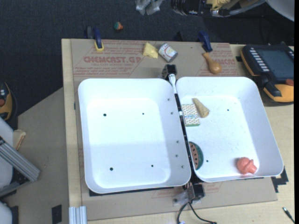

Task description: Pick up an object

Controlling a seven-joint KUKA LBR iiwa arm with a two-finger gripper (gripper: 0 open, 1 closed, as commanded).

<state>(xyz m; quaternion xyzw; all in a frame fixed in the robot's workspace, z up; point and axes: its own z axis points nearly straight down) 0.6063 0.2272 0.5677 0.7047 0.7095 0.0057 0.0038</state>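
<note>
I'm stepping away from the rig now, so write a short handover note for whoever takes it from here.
End effector: raised at the top of the view, beyond the bench, nothing between its fingers.
Right bin: tan cone and patterned block near the divider, watermelon slice at the left wall, pink toy in the near right corner.
Done: nothing picked.
Left: choose one object, descend, grasp, lift.

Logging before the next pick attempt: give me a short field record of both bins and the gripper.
gripper: raised beyond the bench's far edge, holding nothing visible
right bin: cone-shaped piece, patterned block, watermelon slice, pink toy
left bin: only small dark dots on its floor
bench behind bins: yellow piece, small box
</note>
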